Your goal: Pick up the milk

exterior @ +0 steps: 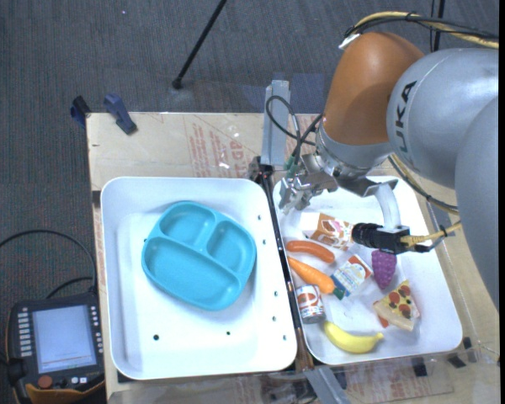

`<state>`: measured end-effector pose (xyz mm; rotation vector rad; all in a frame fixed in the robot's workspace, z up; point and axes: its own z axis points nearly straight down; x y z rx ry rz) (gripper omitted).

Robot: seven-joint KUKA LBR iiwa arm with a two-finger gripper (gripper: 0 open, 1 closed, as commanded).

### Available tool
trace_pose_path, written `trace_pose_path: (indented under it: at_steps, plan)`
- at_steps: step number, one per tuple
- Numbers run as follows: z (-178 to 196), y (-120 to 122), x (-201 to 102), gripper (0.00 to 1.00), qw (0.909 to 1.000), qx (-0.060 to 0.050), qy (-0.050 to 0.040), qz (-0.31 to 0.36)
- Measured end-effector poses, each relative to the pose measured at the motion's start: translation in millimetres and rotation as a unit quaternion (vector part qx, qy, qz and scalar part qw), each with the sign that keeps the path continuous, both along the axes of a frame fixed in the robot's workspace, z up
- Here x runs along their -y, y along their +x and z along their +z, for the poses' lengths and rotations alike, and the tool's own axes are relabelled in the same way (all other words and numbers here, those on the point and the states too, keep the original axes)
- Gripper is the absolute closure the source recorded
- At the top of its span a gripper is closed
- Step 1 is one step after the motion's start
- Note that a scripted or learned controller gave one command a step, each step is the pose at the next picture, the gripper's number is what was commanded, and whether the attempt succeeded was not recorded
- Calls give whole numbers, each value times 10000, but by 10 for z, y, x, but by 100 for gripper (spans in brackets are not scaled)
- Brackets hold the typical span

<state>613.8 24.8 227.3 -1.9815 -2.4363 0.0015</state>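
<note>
A: Where is the milk (351,273) to be found?

B: It is seen in the right bin (444,310), as a small white carton with a blue and red label and a green end, tilted on its side. It is lying just beside the carrot (311,275), with the purple grapes (384,268) close on its other side and the can (310,302) below it.

A: How is it judged to handle?

B: A light toy carton is expected, stiff at the edges and rather smooth on its faces. It would best be taken across the two flat sides at the middle, since the ends are crowded by the carrot and the grapes.

A: And the hand (301,188)?

B: It is seen near the top corner of the right bin, well apart from the milk. Nothing can be seen in its grasp, but whether it is released or clenched cannot be told; it is too small and cluttered with cables.

A: What else is hidden?

B: The carton's far face is not visible, and part of the bin's upper rim is covered by the arm. The label cannot be read.
</note>
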Motion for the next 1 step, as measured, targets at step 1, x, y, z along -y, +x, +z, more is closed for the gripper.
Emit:
trace_pose_path:
  at_steps: [1]
  plan:
    - [-2, -1, 2, 0, 10000, -3, -1, -2]
